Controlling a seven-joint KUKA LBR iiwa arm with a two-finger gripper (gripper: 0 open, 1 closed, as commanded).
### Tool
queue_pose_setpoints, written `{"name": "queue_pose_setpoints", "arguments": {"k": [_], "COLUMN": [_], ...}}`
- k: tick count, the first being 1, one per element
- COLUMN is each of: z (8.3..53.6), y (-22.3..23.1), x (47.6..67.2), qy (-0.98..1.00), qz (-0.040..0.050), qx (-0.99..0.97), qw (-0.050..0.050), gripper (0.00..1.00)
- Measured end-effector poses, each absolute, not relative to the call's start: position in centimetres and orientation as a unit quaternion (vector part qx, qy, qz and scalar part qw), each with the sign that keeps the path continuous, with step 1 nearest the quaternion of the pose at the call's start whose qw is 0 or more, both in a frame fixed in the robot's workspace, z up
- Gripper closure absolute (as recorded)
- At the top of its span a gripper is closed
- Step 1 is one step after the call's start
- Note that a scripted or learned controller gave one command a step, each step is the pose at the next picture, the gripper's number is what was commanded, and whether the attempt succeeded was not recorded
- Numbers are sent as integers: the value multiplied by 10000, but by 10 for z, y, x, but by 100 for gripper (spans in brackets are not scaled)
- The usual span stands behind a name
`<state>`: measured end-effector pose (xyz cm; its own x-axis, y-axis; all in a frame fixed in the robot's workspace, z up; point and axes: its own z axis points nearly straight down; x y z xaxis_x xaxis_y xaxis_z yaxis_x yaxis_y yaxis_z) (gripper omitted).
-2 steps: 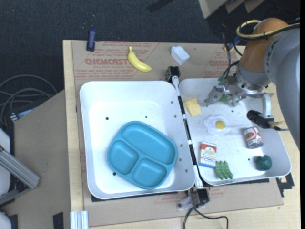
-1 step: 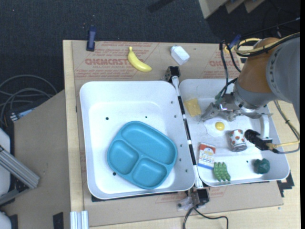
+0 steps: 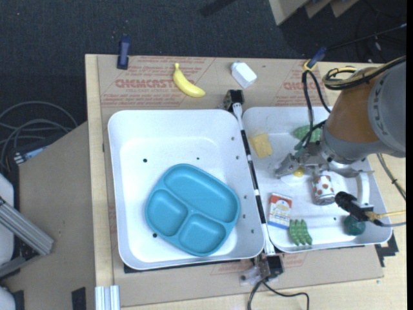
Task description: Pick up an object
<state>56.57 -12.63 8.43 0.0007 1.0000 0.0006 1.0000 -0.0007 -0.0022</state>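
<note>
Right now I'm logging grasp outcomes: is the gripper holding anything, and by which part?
Cannot be told. The gripper is low in the right bin near the yellow block, with nothing visible between its fingers.

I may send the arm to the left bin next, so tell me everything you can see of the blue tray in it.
The blue tray is a light blue divided plate, seemingly plastic, with rounded corners and three compartments: one long section along its upper side and two smaller ones below. It lies flat and right side up on the floor of the left white bin, turned at an angle to the bin walls, toward the near right part. Nothing lies in it and nothing but the bin floor touches it.
</note>
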Motion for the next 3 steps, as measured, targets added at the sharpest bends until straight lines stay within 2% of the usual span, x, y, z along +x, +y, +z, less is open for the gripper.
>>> {"name": "queue_pose_setpoints", "arguments": {"k": [1, 2, 3], "z": [84, 84, 139], "y": [-125, -128, -209], "x": [551, 550, 552], "qy": [-7069, -7071, -7068], "qz": [3, 2, 1], "qx": [-7073, -7071, -7074], "qw": [13, 11, -15], "gripper": [0, 0, 0]}}
